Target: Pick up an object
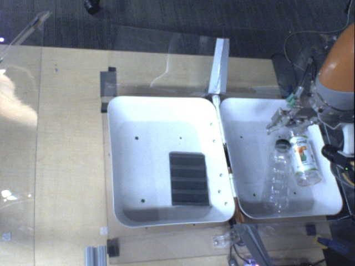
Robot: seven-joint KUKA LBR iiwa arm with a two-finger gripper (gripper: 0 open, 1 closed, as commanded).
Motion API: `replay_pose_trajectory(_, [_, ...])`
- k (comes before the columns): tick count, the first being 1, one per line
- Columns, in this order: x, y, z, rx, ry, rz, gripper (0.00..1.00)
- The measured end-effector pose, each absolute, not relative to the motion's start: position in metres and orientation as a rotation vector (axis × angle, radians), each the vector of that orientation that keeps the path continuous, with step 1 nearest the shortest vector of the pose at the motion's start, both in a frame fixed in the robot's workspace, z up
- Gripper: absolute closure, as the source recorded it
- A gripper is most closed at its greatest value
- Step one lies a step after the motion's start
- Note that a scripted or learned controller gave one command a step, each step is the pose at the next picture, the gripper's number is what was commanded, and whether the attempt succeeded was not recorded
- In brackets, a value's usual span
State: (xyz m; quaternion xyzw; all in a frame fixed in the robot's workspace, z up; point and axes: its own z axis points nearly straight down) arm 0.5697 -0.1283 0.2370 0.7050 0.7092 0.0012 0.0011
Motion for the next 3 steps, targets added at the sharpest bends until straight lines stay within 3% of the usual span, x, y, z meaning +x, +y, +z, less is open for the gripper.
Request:
replay_pose_trajectory(1, [0.602,-0.13,0.168,2.094,2.339,0.003,0.0])
replay_pose_trajectory(2, [0.612,-0.181,0.12,2.075,2.35,0.01,0.0])
replay_pose_trajectory(3, [0.65,-0.139,0.116,2.011,2.406,0.007,0.0])
